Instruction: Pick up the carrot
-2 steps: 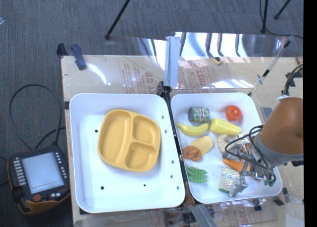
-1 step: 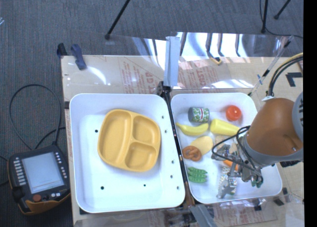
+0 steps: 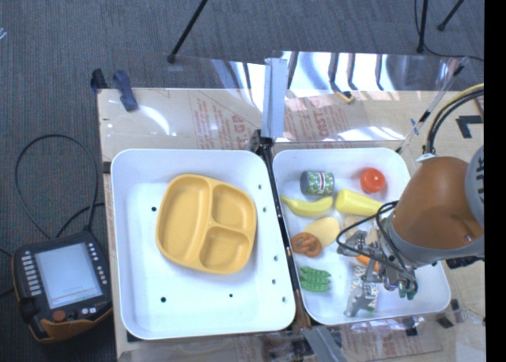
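The gripper hung low in the right bin; how wide it stood, I could not tell. Just above it a small orange piece of the carrot showed, its axis hidden. The left bin held one yellow plate. Grey carpet surrounded the bench.

I saw the bench, pale and printed with red lettering, two white bins side by side on it, left bin, right bin.
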### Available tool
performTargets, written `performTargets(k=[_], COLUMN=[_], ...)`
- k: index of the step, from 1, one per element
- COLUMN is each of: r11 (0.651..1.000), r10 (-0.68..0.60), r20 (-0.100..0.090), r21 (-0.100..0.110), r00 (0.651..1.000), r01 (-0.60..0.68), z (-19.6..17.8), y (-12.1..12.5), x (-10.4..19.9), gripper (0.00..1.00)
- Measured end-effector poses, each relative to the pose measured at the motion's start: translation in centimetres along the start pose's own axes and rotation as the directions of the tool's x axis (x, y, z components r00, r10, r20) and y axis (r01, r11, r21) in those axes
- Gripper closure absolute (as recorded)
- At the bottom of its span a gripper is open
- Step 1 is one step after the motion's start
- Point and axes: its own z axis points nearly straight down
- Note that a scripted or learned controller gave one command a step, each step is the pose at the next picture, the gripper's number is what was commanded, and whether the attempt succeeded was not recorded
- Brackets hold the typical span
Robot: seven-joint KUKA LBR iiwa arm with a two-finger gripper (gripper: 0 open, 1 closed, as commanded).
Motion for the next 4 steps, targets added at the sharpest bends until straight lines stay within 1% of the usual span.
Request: performTargets(k=[1,2,3,4], r11=[1.0,0.997,1.0,0.993], r10=[0.01,-0.074,-0.025,-0.117], r20=[-0.002,0.007,-0.001,0.0], r21=[0.0,-0.002,0.002,0.0], r00=[1.0,0.997,1.0,0.993], r01=[-0.01,0.074,0.025,0.117], z=[0.0,-10.3,-6.7,-1.1], y=[1.4,14.6,1.9,-3.8], x=[0.3,-5.2,-4.1,-0.6], gripper=[0.0,0.0,0.0,0.0])
